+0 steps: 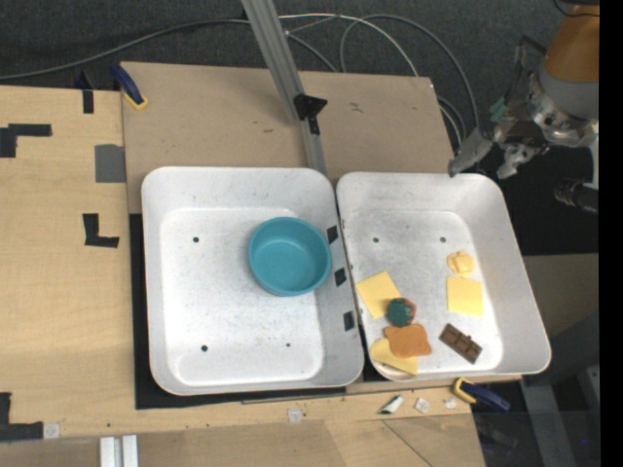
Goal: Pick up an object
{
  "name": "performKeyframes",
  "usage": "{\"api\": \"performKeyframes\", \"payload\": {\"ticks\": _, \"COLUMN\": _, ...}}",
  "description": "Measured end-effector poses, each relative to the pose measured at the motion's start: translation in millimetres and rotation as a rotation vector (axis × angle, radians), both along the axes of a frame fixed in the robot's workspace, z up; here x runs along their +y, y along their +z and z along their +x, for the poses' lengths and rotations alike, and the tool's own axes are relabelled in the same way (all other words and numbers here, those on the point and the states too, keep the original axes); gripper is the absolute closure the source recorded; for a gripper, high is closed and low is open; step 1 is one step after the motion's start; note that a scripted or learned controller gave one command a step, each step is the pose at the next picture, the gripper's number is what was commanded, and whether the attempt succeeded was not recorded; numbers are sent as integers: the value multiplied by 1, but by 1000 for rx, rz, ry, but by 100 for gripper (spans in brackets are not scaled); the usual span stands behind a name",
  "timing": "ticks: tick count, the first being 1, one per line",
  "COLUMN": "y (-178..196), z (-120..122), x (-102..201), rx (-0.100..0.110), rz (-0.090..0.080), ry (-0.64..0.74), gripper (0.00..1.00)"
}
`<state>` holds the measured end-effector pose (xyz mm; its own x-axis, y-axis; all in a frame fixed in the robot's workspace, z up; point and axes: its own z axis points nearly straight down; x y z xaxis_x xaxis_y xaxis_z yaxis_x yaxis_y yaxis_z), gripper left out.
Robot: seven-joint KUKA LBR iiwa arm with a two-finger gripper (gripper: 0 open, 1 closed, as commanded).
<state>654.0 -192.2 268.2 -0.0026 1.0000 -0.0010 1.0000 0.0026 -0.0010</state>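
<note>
So the things to pick lie in the right bin (506, 224), all gathered in its near half. A yellow square piece (378, 292) lies near the bin's left wall, and just at its near right corner sits a small teal and red round thing (400, 310). Touching that one on the near side is an orange toast-like piece (407, 340), which lies partly over a pale yellow flat piece (388, 360) at the near edge. To the right of them is a dark brown bar (459, 341), tilted, like chocolate. Farther back on the right lie a second yellow square (465, 296) and, just beyond it, a small pale yellow lump (460, 262); what this lump is I cannot make out.

The left bin (175, 261) holds a teal bowl (287, 255), upright, near its right wall.

The gripper (477, 159) hangs above the far right corner of the right bin, apart from all the pieces. Its two dark fingers (463, 156) are spread apart with nothing between them. The arm is cut off by the right and top edges.

No writing or brand can be read on any thing. A blue and yellow clamp (130, 87) sits at the board's far left corner, another one (477, 392) by the near right corner.
</note>
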Motion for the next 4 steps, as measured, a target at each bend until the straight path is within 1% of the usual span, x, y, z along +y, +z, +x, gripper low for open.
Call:
{"api": "performKeyframes", "payload": {"ticks": 1, "y": 0, "z": 0, "x": 0, "rx": 1, "rz": 0, "ry": 0, "gripper": 0}}
{"api": "performKeyframes", "payload": {"ticks": 2, "y": -51, "z": 4, "x": 9, "rx": 5, "rz": 1, "ry": -1, "gripper": 0}}
{"api": "performKeyframes", "payload": {"ticks": 3, "y": -102, "z": 9, "x": 17, "rx": 5, "rz": 1, "ry": -1, "gripper": 0}}
{"api": "performKeyframes", "payload": {"ticks": 4, "y": -165, "z": 1, "x": 21, "rx": 7, "rz": 1, "ry": -1, "gripper": 0}}
